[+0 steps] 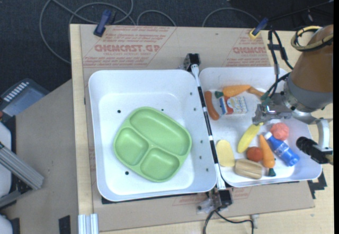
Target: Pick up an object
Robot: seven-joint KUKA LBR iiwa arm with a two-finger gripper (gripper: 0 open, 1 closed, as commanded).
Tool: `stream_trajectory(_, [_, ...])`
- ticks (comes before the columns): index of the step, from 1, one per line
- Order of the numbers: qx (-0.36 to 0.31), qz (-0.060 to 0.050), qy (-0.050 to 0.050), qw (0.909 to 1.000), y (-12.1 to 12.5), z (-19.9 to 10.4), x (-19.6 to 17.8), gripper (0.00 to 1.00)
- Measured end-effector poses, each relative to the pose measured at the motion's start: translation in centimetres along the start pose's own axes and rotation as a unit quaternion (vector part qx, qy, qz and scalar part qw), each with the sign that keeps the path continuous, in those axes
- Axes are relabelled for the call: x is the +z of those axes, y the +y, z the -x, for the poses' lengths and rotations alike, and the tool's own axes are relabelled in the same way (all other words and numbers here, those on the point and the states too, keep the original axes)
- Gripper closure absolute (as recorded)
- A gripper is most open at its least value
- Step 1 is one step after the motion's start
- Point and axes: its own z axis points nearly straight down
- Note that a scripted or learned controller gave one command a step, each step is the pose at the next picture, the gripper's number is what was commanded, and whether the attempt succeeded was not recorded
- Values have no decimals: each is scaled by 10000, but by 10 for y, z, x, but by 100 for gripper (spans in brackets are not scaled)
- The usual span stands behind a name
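Note:
The right bin point(212, 77) holds several toy foods. Among them are a yellow banana point(247, 138), a red sausage point(212, 105), an orange carrot point(236, 90), a small white carton point(233, 106), a pink ball point(280, 131), a blue bottle point(282, 150), a second carrot point(267, 152), a red tomato point(255, 154), a pale yellow slice point(225, 152) and a brown bread roll point(248, 169). My gripper point(263, 114) hangs over the middle right of this bin, just above the banana's upper end and right of the carton. Nothing is visibly held in it.
The left bin point(100, 90) carries a green divided plate point(152, 144). A black strip and clamps point(192, 60) run between the bins. The grey and orange arm point(312, 77) covers the right bin's far right corner. Cables lie on the dark floor behind the bench.

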Motion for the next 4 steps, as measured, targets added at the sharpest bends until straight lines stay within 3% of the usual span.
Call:
stream_trajectory(1, [-8,-4,7,10000,-30,-39,-69,100])
stream_trajectory(2, [-5,-9,6,10000,-30,-39,-69,0])
stream_trajectory(3, [1,-22,6,10000,-32,14,-12,0])
stream_trajectory(4, [-1,-17,8,10000,-46,27,83,0])
